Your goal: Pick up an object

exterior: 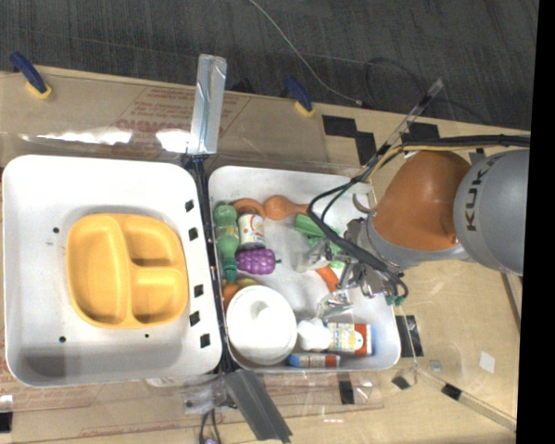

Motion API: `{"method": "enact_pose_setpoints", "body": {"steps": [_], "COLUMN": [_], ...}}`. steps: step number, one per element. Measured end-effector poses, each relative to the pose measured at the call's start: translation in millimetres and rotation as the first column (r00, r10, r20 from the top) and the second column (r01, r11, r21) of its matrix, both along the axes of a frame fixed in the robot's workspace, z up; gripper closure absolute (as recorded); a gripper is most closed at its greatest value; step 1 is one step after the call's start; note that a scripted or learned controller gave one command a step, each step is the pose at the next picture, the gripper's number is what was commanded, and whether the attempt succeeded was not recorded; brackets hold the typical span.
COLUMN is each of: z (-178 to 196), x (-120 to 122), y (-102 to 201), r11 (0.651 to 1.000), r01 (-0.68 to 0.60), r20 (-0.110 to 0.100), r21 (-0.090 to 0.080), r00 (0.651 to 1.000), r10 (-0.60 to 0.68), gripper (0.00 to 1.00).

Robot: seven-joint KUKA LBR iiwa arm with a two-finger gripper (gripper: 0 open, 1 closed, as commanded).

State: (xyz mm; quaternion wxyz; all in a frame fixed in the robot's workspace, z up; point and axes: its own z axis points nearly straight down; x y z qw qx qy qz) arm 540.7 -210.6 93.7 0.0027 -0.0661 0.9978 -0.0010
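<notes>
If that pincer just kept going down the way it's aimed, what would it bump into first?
Probably the small white bottle with the orange label, lying right under the pincer in the right bin. Depth is hard to judge from above, so the orange piece beside it could come first.

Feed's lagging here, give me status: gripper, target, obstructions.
Gripper low in right bin, grip state unclear. Nothing seen held. Clutter close by: orange-labelled bottle, white bowl, purple grapes.
</notes>
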Motion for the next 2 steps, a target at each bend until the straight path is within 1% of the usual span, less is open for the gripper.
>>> {"method": "enact_pose_setpoints", "body": {"steps": [1, 2], "z": [0.0, -1.1], "x": [15.4, 2.8], "y": [1.4, 6.3], "r11": [0.982, 0.969], "r01": [0.187, 0.249], "r20": [0.000, -0.005], "r21": [0.002, 0.003], "r00": [0.982, 0.969], "r10": [-0.187, -0.249], "gripper": [0.00, 0.00]}}
